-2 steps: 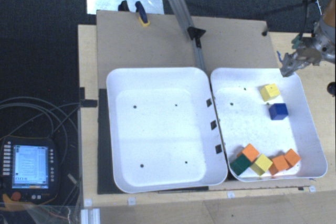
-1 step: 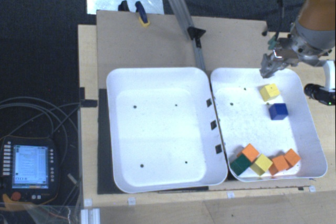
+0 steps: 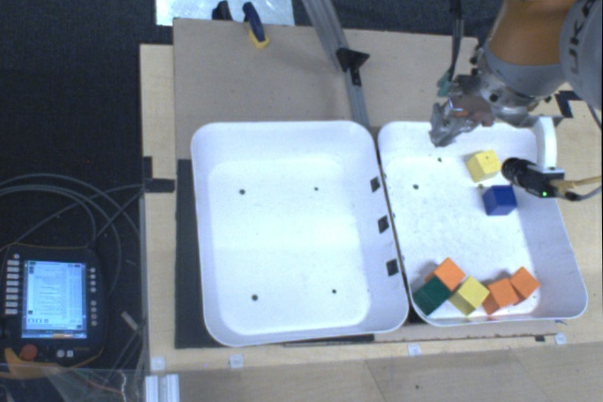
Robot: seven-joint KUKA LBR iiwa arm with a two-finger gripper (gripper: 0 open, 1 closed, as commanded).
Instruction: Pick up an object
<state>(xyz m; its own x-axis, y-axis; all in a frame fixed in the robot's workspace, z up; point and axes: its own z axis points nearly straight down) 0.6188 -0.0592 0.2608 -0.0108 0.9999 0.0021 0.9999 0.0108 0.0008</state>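
— Nearest the lens, what lies at the bottom of the right bin?

— Five small blocks huddle along the near wall of the right shallow white plastic bin (image 3: 565,249): a dark green cube (image 3: 431,296), a yellow cube (image 3: 468,296) touching it, an orange cube (image 3: 449,273) just behind those two, and two more orange cubes (image 3: 502,293) (image 3: 524,281) side by side toward the right corner

— And the tool?

— It is the grey two-finger tool (image 3: 443,133), hanging over the far left corner of that same bin, below the arm's orange band (image 3: 537,9). Nothing is seen between its fingers; whether they stand wide or narrow I cannot tell at this angle

— What sits closest to it?

— A pale yellow cube (image 3: 483,166) lies near it, to its right and a little nearer the camera, apart from the tool. Just beyond is a blue cube (image 3: 499,199), close to the yellow one but not touching. A black cylindrical device with a small green light (image 3: 529,176) juts in over the bin's right side, beside both cubes

— Further out?

— The left shallow white plastic bin (image 3: 212,231) lies beside the right one, black clips (image 3: 383,223) along the seam between them. Both rest on the tan surface (image 3: 283,75). At lower left a handheld control pendant with a lit screen (image 3: 49,301) lies off the surface among grey cables (image 3: 75,202)
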